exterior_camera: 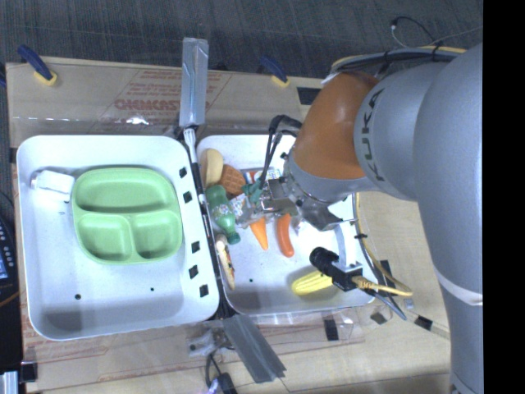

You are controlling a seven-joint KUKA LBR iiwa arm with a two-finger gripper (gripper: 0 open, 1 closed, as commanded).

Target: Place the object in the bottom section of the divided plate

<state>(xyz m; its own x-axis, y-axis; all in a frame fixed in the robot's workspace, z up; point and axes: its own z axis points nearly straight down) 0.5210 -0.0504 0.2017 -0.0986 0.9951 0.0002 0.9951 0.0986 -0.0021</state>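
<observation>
My pincer hangs over the right bin's toy pile, grip state unreadable; carrot lies just below it, long axis toward me.

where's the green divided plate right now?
The green divided plate lies in the left bin in the camera view, in its upper middle. A small white item sits by its upper left edge; the toy food is all in the right bin.
</observation>
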